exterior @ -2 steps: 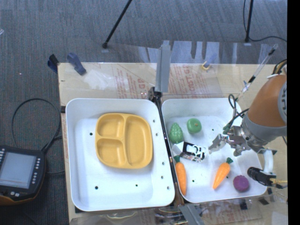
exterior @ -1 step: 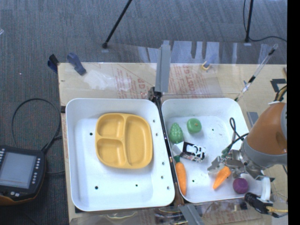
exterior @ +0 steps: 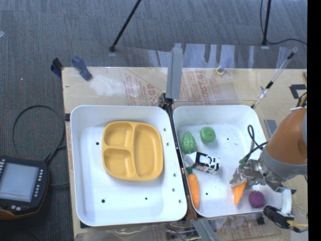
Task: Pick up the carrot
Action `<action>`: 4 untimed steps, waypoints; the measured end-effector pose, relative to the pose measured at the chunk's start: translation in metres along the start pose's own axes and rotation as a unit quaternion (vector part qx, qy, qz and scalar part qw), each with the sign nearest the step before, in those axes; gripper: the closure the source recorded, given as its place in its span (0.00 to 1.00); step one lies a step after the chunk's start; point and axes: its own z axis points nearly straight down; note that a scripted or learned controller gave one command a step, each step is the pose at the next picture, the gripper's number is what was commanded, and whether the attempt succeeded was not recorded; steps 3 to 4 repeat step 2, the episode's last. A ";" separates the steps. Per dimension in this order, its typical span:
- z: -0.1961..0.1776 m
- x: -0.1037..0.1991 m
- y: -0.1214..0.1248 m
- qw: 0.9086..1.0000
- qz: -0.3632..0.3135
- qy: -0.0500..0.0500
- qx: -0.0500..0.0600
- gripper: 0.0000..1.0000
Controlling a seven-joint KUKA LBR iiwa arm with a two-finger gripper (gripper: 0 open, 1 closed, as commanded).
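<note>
Already the grasp looks made: in the right bin [exterior: 235, 115] the claw [exterior: 244, 179] is clamped on the top of a carrot [exterior: 239, 193], which hangs point-down beneath it, near the bin's near-right corner. Whether it has cleared the bin floor I cannot tell, so the lift may be what is left. Left, the yellow divided plate [exterior: 133, 150] sits in the left bin [exterior: 85, 185]. A second carrot [exterior: 194, 190] lies by the right bin's left wall, a purple ball [exterior: 257, 199] just right of the held one.
</note>
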 end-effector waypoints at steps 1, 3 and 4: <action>0.008 0.041 -0.008 0.999 0.033 -0.001 -0.003 1.00; -0.096 0.131 0.047 0.998 0.066 -0.001 -0.008 1.00; -0.096 0.131 0.047 0.998 0.066 -0.001 -0.008 1.00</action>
